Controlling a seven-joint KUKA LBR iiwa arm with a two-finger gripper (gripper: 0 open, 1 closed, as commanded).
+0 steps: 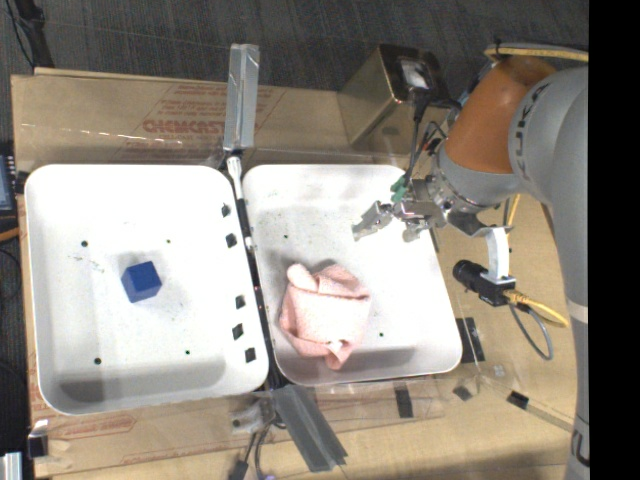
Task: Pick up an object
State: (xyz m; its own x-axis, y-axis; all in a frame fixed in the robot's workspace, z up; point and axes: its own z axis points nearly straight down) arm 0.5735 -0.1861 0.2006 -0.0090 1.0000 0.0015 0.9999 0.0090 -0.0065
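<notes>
i have the two-finger gripper hanging in the upper right part of the frame, over the bare upper floor of the right-hand shallow white bin; its two fingers read as spread apart with nothing between them, one pointing toward frame left and the other shorter one just right of it; nothing is held yet.

the nearest candidate is the crumpled pink cloth, lying on the floor of that same bin, below and to the left of the gripper in the frame, apart from it; the other candidate is the small blue cube in the left-hand white bin, well apart at centre left.

my judgement: go for the cloth; shift the wrist down-frame and a little left until the fingers straddle the highest fold, descend straight, and close on a ridge of fabric rather than a flat patch; a soft heap should bunch and give a decent pinch, but a shallow bite may slip out on the lift, so i would press in well before closing.

the bin floors are smooth white with dark specks and a few small holes; the bins sit side by side on brown cardboard over a wooden bench, with a yellow-tipped cable at frame right and dark carpet along the top.
</notes>
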